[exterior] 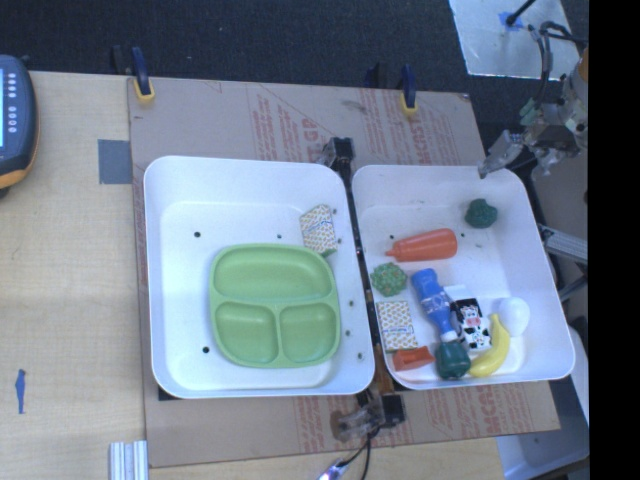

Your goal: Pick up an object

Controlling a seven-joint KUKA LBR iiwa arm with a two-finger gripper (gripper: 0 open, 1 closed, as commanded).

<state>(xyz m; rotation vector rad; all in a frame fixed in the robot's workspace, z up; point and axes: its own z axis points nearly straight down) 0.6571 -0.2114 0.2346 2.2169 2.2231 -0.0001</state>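
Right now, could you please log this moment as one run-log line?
gripper: over right bin's far rim | carrot: in right bin, untouched | green tray: left bin

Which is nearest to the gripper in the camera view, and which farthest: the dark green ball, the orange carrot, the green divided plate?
From the gripper:
1. Dark green ball, right bin, far corner.
2. Orange carrot, right bin, middle.
3. Green divided plate, left bin.
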